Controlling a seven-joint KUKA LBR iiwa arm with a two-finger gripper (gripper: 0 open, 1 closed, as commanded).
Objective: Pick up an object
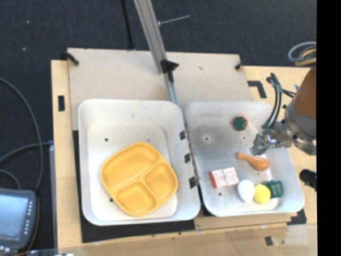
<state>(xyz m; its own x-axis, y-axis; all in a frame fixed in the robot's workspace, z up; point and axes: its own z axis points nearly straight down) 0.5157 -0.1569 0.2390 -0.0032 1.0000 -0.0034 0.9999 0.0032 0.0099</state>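
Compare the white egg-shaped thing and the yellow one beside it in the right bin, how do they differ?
The white egg is pale and looks slightly larger; the yellow ball is bright yellow and rounder. The white egg sits nearer the red-and-white box; the yellow ball sits against a dark green object. Both are small, rounded, side by side near the right bin's front edge.

Divided tray [139, 179] lies in left bin [90, 116]; small objects [246, 190] in right bin [208, 116].
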